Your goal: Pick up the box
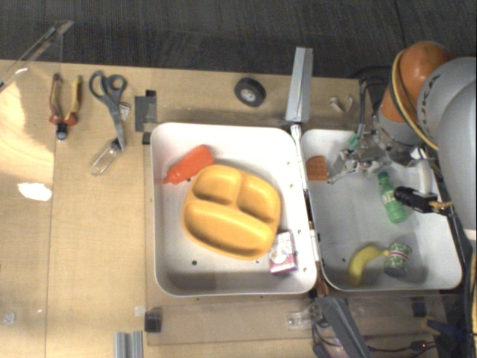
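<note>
The box (283,253) is small, pink and white, and lies in the left bin (168,200) near its front right corner, against the yellow divided tray (232,209). My gripper (356,159) hangs over the far left part of the right bin (440,274), well away from the box and across the wall between the bins. A brown block (317,168) lies just left of the gripper. Nothing shows in the gripper's grasp.
An orange bottle (188,164) lies at the back of the left bin. The right bin holds a green bottle (391,200), a banana (363,262) and a small can (399,258). Scissors (112,103), pliers (63,103) and a tape roll (250,91) lie on the bench.
</note>
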Controlling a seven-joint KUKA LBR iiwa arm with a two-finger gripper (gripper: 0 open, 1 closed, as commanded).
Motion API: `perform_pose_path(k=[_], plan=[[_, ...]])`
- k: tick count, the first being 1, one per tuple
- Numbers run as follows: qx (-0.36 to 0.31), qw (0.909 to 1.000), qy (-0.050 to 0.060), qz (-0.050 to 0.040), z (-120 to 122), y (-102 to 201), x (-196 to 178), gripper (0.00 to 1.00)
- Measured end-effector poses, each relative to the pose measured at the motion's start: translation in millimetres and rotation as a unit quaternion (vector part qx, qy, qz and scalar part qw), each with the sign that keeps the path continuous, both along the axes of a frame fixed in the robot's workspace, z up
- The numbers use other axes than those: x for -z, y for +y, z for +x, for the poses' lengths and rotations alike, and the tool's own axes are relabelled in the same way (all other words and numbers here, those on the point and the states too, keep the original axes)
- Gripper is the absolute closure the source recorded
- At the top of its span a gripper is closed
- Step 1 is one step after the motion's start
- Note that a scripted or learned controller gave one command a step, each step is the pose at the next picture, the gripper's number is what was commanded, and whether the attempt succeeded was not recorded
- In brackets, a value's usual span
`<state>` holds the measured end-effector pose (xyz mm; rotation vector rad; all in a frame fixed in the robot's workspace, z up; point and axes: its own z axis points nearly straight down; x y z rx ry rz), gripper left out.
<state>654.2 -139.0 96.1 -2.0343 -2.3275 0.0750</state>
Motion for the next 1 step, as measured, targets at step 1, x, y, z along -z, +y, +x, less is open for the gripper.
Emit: perform_pose_path(k=[1], plan=[[-0.003, 1.0, -0.003, -0.0015, 1.9, 0.8, -11.6, 1.0]])
